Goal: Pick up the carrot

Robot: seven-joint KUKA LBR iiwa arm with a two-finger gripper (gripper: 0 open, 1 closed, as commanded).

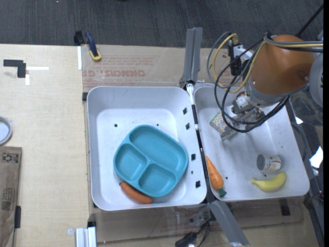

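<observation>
Red upside-down lettering on the cardboard sheet [134, 66] cannot be read.

Carrot [214, 174] in right bin [288, 192], against left wall; banana [269, 182] right

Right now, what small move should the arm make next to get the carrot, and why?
Probably shift the gripper toward the near-left corner of the right bin. The carrot lies there against the wall, untouched, while the gripper hangs farther back in that bin.

Glossy blue plastic tray [150, 161], matt white bins [103, 138]
</observation>
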